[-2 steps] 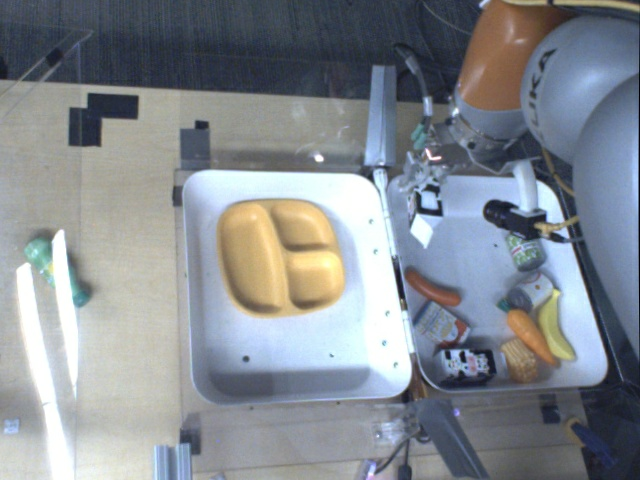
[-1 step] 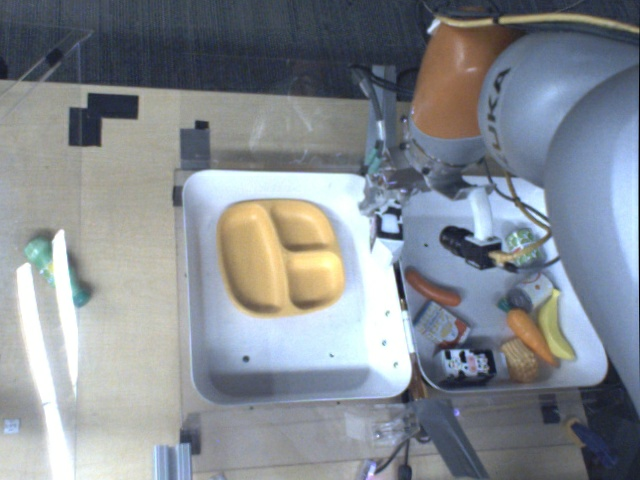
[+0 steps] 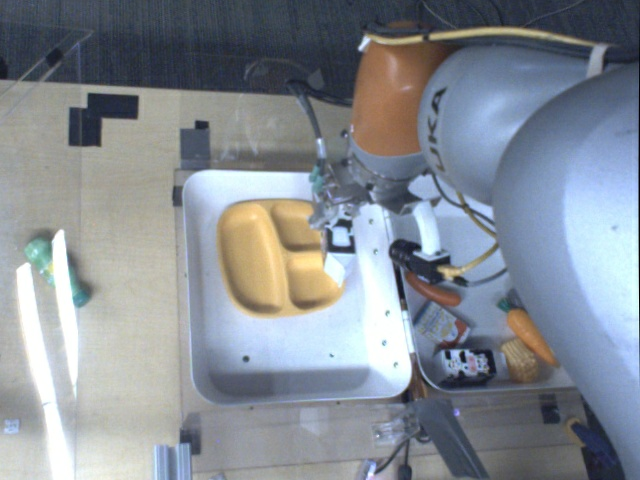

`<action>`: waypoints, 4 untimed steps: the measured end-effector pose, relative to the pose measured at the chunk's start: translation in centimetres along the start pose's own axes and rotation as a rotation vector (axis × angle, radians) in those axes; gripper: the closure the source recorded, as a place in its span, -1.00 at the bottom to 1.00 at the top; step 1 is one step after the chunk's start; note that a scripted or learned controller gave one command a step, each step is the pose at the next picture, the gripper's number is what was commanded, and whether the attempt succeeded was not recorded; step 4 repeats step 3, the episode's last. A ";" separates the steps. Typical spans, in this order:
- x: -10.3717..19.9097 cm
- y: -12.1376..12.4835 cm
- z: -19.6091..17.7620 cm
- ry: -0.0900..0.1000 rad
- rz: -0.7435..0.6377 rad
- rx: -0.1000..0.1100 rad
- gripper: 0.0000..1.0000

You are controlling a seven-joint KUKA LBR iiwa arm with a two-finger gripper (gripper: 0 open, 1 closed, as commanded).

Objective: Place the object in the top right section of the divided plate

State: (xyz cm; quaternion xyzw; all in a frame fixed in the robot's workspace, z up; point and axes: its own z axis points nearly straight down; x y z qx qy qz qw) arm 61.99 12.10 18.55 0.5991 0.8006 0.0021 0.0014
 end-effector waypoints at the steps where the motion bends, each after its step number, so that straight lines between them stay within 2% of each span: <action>1: 0.0 0.0 0.0 0.000 0.001 0.000 -1.00; 2: 3.5 1.6 -0.3 0.001 0.099 -0.001 -1.00; 3: 4.9 2.2 -15.7 0.000 0.019 -0.003 -1.00; 4: 4.9 2.2 -15.7 0.000 0.019 -0.003 -1.00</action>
